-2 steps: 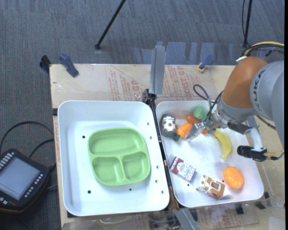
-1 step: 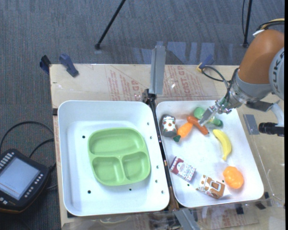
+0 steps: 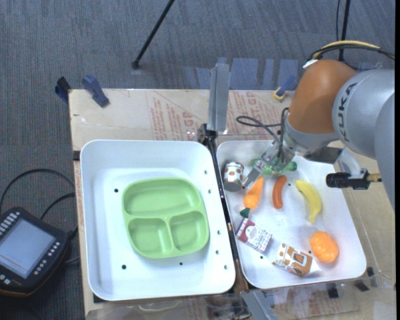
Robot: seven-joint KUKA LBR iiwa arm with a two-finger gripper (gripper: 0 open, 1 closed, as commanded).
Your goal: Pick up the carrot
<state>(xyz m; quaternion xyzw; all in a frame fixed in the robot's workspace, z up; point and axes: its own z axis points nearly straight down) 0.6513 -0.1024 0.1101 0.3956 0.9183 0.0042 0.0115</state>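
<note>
- Orange carrot (image 3: 254, 193) lies in the right bin (image 3: 352, 245), left of the sausage (image 3: 279, 191).
- Tool (image 3: 261, 169) sits just above the carrot's far end, fingers slightly apart, gripping nothing.

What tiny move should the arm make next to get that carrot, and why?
Probably a short drop straight down. The gripper hangs just above the top end of the orange carrot with a green tip, which lies in the right white bin between a small round silver ball and an orange-red sausage.
</note>
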